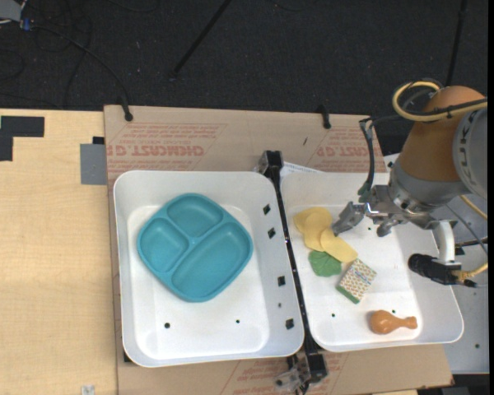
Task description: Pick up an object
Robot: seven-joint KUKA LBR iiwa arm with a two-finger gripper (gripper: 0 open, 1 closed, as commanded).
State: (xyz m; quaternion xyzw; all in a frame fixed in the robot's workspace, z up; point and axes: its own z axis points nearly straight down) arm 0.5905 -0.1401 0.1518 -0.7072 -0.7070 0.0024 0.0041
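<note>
In the right bin [428, 323] lie two pale yellow pieces [315, 223], a green piece [322, 263], a small patterned box [356, 281] and an orange drumstick-shaped toy [390, 322]. My gripper [365, 221] hangs over the upper middle of this bin, just right of the yellow pieces. Its fingers [347, 218] are spread open with nothing between them. The grey arm with its orange band reaches in from the right.
A teal divided plate [196, 245] lies in the left bin [140, 327]. A black divider [285, 253] runs between the two bins. Cardboard sits under the bins, with the wooden bench to the left.
</note>
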